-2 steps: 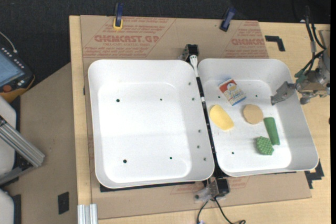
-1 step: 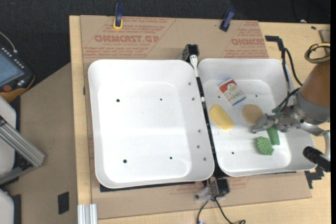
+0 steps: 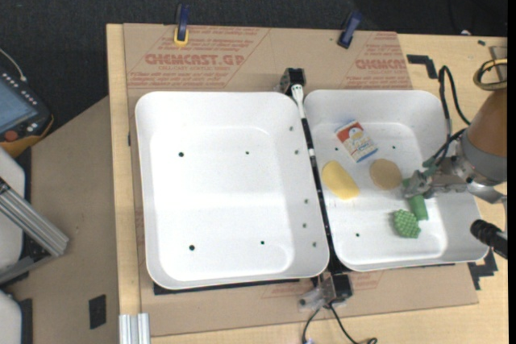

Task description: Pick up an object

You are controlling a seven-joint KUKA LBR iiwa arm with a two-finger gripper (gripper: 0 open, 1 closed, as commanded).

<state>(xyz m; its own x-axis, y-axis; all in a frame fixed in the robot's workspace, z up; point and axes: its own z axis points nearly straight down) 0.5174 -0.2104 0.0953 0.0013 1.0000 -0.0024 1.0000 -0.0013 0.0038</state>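
The green object (image 3: 411, 215) you are after lies in the right bin (image 3: 403, 105), toward its near right corner, and it seems to be two green pieces: a knobbly lump nearer you and a smoother upright bit touching the tool (image 3: 416, 188). You can see the tool low inside that bin, reaching in from the right edge, with its tip right at the upper green piece; whether its fingers are spread or closed on anything you cannot tell, since they are small and blurred against the white plastic. Just left of the tool sits a round tan object (image 3: 385, 172), and beside that, nearer the divider, a yellow oval object (image 3: 341, 180). A small white carton (image 3: 355, 140) with red and blue print lies farther back in the same bin, tilted. The left bin (image 3: 161, 197) stands next to it, their edges meeting along a dark strip. Both bins rest on a cardboard sheet (image 3: 242, 48) covering the desk, held by two blue clamps (image 3: 182, 25) at its far edge.
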